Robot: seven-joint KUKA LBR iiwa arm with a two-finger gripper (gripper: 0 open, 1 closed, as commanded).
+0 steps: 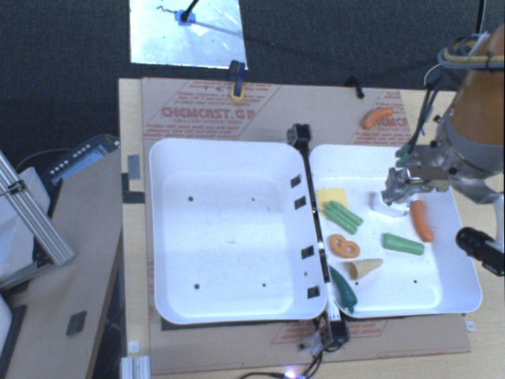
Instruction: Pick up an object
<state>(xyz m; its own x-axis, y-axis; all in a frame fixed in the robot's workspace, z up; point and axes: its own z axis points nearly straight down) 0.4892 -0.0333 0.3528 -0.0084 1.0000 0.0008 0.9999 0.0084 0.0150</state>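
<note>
My gripper (397, 194) hangs low over the upper right part of the right bin (454, 294), directly above a small white object (386, 208) on the bin floor. Whether it touches that object cannot be made out. Just right of it lies an orange sausage-shaped piece (422, 220). Below it rests a green cucumber piece (404, 245). Further left in the same bin are a yellow square (332, 197), a ridged green piece (342, 215), an orange pretzel shape (344, 247), a tan cone (364, 268) and a dark green pepper (344, 289).
The left bin (162, 212) sits beside the right one, with a black-clipped divider (309, 219) between them. Another orange sausage (377, 118) lies on the board behind the right bin. The arm's body (477, 125) looms over the bin's right side.
</note>
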